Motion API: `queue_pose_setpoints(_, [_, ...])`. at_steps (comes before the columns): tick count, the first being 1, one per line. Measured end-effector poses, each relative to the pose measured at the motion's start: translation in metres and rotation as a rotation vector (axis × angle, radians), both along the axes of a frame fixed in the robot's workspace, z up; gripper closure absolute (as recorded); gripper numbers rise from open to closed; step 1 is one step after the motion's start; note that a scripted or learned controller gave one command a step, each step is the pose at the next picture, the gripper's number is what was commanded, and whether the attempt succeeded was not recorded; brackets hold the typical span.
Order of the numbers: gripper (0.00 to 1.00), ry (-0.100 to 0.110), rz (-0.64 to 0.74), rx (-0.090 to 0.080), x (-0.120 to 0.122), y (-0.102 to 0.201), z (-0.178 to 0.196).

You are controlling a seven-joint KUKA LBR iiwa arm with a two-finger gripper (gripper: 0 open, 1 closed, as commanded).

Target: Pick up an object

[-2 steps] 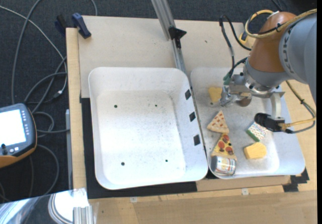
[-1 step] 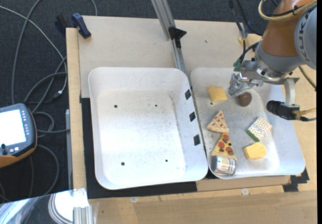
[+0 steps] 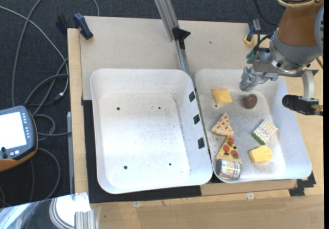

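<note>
The right bin point(image 3: 295, 140) holds several small items. A yellow cheese block point(image 3: 222, 96) lies near its back left, and a brown round piece point(image 3: 250, 101) sits beside it. Two pizza slices point(image 3: 223, 126) point(image 3: 229, 147) lie in the middle-left, with a metal can point(image 3: 229, 169) at the front. A patterned block point(image 3: 264, 131) and a yellow wedge point(image 3: 261, 155) rest toward the right. My gripper point(image 3: 248, 82) hovers over the bin's back, just above the brown piece, with nothing seen between its fingers.
The left bin point(image 3: 141, 130) sits beside the right one, with a black divider strip point(image 3: 197, 120) between them. A metal pole point(image 3: 164, 6) slants over the bench's back. Blue clamps point(image 3: 82, 24) point(image 3: 253, 30) grip the back edge. Cables trail on the floor at left.
</note>
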State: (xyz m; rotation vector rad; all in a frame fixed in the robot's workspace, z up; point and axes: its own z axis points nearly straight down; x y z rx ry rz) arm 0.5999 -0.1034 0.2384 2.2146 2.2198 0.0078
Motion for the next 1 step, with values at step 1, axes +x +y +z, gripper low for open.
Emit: queue_pose_setpoints(1, [1.0,-0.002,0.001,0.0,0.0013,0.007,0.0631])
